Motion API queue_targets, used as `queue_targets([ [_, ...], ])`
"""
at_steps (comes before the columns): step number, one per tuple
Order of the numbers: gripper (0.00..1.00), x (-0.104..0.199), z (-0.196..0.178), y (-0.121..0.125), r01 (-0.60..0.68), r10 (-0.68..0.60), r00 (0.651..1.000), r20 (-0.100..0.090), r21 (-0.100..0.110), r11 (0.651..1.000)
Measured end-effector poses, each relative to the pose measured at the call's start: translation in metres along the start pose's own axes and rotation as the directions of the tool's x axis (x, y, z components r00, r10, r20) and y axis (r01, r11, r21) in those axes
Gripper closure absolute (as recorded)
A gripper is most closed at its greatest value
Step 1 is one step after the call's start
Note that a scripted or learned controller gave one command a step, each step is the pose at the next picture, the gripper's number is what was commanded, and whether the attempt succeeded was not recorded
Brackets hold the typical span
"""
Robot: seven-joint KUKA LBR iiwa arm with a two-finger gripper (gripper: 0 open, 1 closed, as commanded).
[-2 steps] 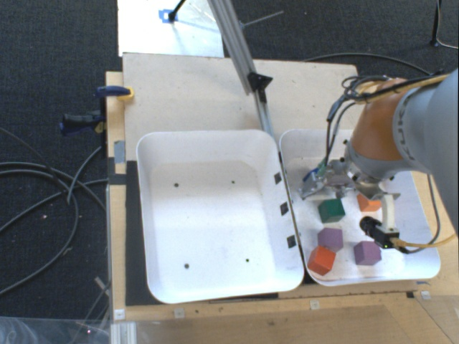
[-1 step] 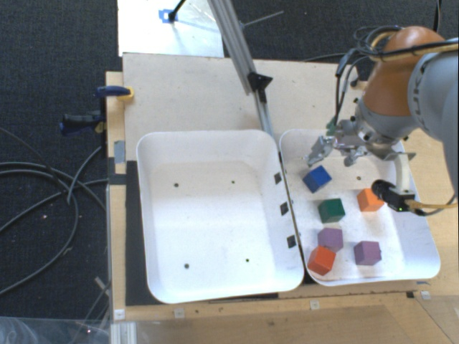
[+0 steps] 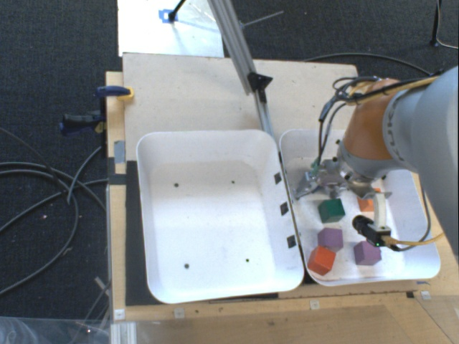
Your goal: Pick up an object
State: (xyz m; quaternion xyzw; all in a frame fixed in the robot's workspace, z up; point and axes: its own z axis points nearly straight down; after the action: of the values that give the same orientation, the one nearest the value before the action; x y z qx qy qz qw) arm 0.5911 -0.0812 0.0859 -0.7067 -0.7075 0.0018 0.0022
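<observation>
Orange cube [image 3: 321,261] nearest the camera, at the front of the right bin [image 3: 423,264] (right as the view has it), close to the wall it shares with the left bin [image 3: 208,145]. Purple cube [image 3: 367,253] sits beside it toward the view's right, apart from it. Second purple cube [image 3: 330,236] is just behind the orange one, nearly touching it. Green cube [image 3: 331,209] comes next, just behind that second purple cube, mid-bin. Small orange piece [image 3: 366,204] to the green cube's right is half hidden by robot hardware; possibly another block, can't say for sure. All these lie on the bin floor.

Gripper [image 3: 314,183] hangs low over the right bin, just behind and slightly left of the green cube, near the shared wall. Cannot tell from this angle whether it's open or closed; nothing visibly in its hold. Arm [image 3: 401,127] comes in from the right, orange band [image 3: 366,131] above the wrist.

Left bin floor shows four small dark marks [image 3: 176,185]. Three black clips [image 3: 284,208] sit along the edge where the bins meet.

Farther back: bare bench board [image 3: 193,92], silver pole [image 3: 240,45] slanting across it, blue clamp [image 3: 109,92] on its far left edge. Dark carpet [image 3: 50,49] with loose cables [image 3: 43,185] beyond.
</observation>
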Motion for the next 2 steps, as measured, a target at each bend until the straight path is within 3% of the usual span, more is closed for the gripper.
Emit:
queue_targets([
  [1,0.00,-0.032,-0.006,0.054,0.003,-0.003,1.000,0.003,-0.013,1.000],
  [2,1.00,-0.031,-0.017,0.052,0.007,-0.007,1.000,0.002,-0.010,1.000],
])
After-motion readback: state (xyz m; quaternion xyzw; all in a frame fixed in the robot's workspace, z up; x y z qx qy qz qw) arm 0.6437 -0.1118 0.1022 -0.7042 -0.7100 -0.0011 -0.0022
